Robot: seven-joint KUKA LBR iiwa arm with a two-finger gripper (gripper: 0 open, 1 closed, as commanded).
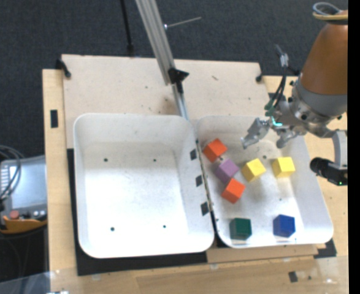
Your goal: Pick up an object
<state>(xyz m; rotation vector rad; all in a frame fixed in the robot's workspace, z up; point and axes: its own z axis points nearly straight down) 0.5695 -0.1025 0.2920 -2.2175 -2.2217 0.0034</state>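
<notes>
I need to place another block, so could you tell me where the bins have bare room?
The left bin has a bare floor wall to wall. The right bin is crowded: seven blocks fill its middle and front, with small gaps by its right wall.

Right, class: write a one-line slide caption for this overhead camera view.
KUKA arm's end effector hovers over the right bin of seven coloured blocks, nothing between its fingers.

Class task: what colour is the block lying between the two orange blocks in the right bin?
Light purple block, seen clearly in the camera view.
</notes>
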